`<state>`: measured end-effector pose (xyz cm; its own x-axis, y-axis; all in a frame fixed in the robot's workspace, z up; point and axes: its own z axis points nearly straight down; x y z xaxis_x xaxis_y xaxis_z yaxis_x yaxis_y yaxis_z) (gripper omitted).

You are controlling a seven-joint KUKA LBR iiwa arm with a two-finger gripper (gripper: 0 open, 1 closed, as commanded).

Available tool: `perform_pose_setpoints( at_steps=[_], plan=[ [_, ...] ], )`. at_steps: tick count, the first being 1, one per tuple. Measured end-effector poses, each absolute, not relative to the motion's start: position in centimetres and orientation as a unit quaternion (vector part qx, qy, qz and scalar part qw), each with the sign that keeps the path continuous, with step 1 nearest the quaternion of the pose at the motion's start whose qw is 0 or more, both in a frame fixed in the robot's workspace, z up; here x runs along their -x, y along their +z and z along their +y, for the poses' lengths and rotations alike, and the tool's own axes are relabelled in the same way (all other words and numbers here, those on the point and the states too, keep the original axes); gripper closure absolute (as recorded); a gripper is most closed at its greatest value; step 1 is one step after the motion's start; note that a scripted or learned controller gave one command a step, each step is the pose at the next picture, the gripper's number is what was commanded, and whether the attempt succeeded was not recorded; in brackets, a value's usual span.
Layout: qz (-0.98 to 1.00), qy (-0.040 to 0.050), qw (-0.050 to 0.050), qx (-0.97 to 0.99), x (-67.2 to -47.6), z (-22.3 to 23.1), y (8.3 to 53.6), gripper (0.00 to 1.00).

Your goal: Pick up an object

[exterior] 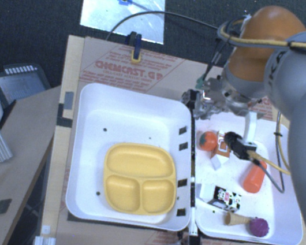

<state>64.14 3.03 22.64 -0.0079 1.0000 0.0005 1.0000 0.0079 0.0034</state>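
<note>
The grey arm's gripper (201, 102) hangs over the far left corner of the right bin (289, 228), one of two shallow white bins. Whether it is open or closed cannot be told. Among the small items in that bin are one round orange-red ball (208, 140) close by the gripper, one smooth orange cylinder (255, 177) farther right, one black-and-white patterned block (226, 198), and one tan cone topped by a purple scoop (251, 224) nearest. The left bin (87, 148) holds one glossy yellow three-compartment tray (139, 176).
</note>
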Motion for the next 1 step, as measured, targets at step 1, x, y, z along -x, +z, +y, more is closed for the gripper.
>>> perform_pose_setpoints(
  at_steps=[1],
  plan=[
    [0.710,0.0020,0.001,-0.704,-65.04,9.07,23.32,1.00]
  ],
)
